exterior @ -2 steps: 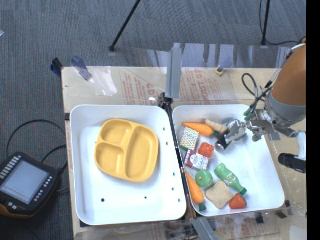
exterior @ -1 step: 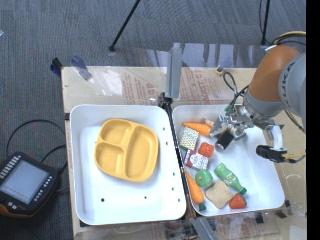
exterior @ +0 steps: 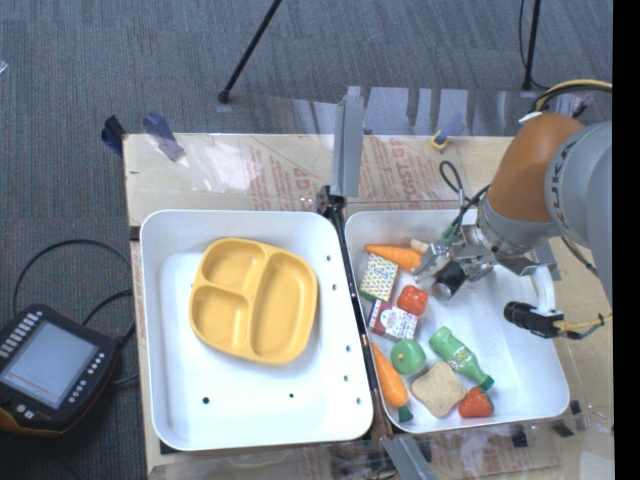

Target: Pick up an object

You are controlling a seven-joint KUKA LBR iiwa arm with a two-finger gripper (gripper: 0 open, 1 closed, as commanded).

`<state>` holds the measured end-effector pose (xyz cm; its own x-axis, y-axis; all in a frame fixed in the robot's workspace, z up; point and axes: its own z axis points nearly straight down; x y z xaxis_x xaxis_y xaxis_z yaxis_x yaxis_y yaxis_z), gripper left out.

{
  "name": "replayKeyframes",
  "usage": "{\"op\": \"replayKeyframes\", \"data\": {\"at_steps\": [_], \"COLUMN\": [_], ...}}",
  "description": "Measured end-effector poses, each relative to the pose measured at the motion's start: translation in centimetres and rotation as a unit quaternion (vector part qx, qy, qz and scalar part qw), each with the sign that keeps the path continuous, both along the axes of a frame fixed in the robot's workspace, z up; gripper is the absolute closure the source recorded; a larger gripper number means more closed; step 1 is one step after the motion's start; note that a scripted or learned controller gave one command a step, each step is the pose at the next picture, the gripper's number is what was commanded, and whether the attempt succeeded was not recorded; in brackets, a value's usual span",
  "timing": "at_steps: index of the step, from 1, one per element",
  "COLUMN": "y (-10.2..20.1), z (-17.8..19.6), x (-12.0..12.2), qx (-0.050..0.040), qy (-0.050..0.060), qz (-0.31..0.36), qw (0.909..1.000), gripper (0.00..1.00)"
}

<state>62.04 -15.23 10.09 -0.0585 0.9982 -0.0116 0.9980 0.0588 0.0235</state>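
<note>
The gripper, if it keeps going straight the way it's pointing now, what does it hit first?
Likely the orange carrot. The gripper points toward the view's left, low over the right bin, and the carrot's thick end lies just ahead. Height is hard to judge, so it might pass above.

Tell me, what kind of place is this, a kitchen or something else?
Probably a robotics lab, not a kitchen: a robot arm reaches over a white bin of toy food, a handheld control screen lies on grey carpet, and tripod legs stand behind the bench.
</note>
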Motion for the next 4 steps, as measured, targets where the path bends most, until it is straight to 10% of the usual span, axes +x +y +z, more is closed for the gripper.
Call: {"op": "replayKeyframes", "data": {"at_steps": [1, 2, 3, 4], "y": [-0.1, 3.0, 3.0, 0.5], "z": [1.3, 11.7, 11.0, 16.4], "x": [0.2, 2.0, 1.7, 2.5], "qx": [0.0004, 0.0042, 0.0048, 0.0042], "qy": [-0.003, 0.006, 0.013, 0.009], "qz": [-0.001, 0.035, 0.035, 0.024], "qw": [1.0, 0.9994, 0.9993, 0.9997], "gripper": [1.0, 1.0, 0.0, 0.0]}}
